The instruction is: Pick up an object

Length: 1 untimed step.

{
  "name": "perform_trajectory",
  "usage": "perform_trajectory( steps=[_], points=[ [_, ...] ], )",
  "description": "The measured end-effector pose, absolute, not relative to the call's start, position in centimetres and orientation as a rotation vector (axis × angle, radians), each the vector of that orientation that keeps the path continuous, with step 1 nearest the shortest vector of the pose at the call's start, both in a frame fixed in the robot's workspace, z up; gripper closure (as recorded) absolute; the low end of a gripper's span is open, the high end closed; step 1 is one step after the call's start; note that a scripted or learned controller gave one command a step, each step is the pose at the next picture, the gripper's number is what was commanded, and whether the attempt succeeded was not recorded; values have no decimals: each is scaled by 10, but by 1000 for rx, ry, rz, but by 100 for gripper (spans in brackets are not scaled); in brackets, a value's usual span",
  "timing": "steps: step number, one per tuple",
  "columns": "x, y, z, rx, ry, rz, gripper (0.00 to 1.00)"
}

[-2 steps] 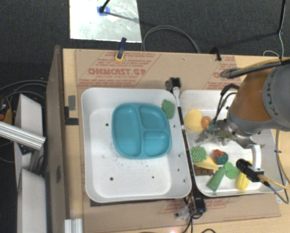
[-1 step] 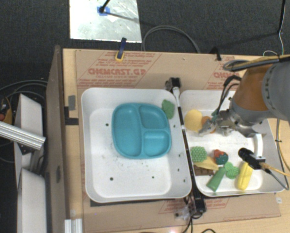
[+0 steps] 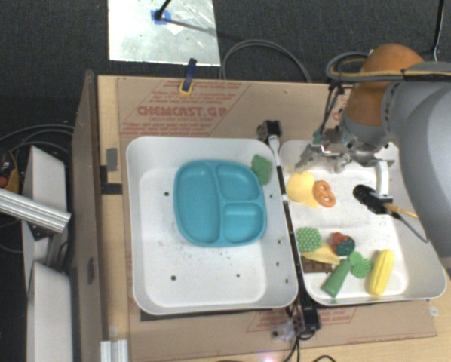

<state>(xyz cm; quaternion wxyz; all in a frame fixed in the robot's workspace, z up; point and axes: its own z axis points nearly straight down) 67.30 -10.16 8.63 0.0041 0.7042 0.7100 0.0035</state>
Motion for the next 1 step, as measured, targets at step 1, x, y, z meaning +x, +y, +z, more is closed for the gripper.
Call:
perform_trajectory(
  steps=[1],
  points=[
    [643,-102,85,2220,2222,-1,0]
  ],
)
